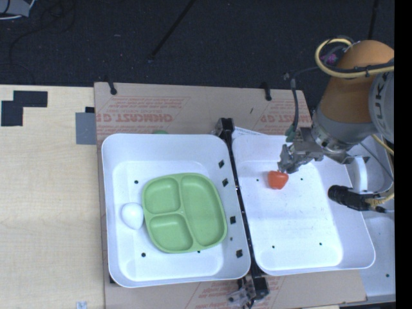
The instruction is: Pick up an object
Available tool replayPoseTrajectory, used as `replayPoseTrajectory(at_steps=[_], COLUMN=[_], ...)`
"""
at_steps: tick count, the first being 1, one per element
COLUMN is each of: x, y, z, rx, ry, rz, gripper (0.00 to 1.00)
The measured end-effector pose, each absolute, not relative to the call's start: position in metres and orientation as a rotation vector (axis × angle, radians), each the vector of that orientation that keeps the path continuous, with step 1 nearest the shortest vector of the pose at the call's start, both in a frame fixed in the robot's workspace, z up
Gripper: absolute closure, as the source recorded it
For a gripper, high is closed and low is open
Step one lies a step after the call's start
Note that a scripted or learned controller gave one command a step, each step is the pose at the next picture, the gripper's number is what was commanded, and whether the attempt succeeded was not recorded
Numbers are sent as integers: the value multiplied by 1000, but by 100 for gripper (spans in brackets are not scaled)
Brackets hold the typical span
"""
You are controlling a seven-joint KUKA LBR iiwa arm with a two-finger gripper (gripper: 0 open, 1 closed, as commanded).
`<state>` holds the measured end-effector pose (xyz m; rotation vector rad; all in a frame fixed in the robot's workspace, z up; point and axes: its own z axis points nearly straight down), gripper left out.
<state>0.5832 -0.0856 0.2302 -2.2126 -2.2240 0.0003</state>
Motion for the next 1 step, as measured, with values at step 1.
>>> replayPoseTrajectory(at_steps=[1], x=[581], y=[-37], z=[219], rx=[-2214], ry=[-2222], rz=[3], gripper=[100])
